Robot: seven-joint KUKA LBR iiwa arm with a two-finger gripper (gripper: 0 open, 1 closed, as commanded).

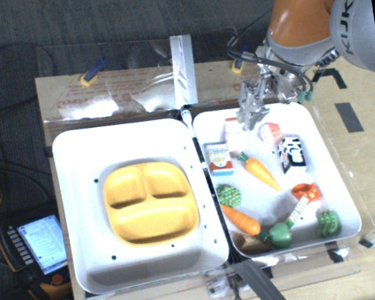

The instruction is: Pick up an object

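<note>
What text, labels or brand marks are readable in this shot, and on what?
"KUKA", partly cut off, on the grey arm.
Print on small carton: too small to read.
Black-and-white carton: pattern, nothing legible.
Handheld screen left of the bins: text blurred.

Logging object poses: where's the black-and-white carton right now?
The black-and-white cow-print carton lies in the right white bin, near its right wall, just right of the upper orange toy carrot and above the red-and-white tube.
</note>
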